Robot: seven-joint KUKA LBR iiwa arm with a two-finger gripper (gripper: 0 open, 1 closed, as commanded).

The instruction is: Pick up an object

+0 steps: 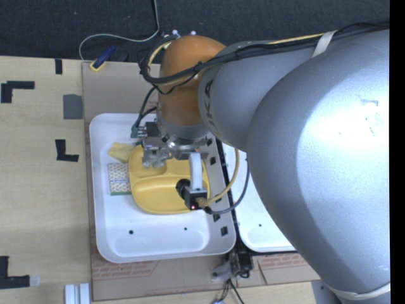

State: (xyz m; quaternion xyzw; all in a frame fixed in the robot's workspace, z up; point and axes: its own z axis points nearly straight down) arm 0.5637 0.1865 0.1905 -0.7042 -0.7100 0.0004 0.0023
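Gripper (pixel 154 158) down over yellow object (pixel 159 189) in left bin (pixel 152 242); grip state hidden, cannot tell. Smooth, rounded, glossy yellow shell, mid-bin. At nine o'clock of it, small patterned card (pixel 118 178), just beside.

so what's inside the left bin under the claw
A large yellow object lies in the left bin, with a small patterned sponge beside it and a yellow scrap behind. The claw covers the yellow object's top, hiding whatever lies beneath.
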